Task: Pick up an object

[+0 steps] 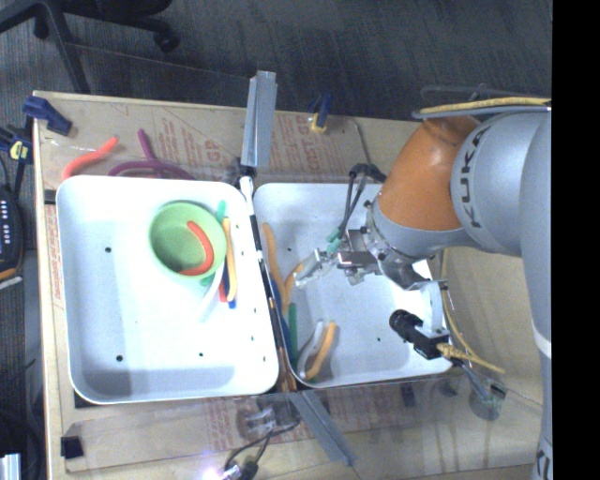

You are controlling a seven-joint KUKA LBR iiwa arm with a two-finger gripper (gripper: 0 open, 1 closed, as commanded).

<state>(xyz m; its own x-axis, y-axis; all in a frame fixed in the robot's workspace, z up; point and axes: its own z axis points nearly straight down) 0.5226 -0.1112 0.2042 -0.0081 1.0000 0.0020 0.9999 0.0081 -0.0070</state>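
Your gripper (314,265) hangs in the right bin (375,361); whether its fingers are spread, you cannot tell. The orange pliers (322,349) lie at its six o'clock, near the bin's front wall.

A robotics lab — a grey-and-orange arm (469,187) reaches over a plywood bench (169,131) bearing two white bins (94,356), clamps (47,114) at its edge, an office chair's base (112,23) on dark carpet behind.

The wooden bench (141,127) bears the left bin (84,309), with the right bin (375,361) touching its right side.
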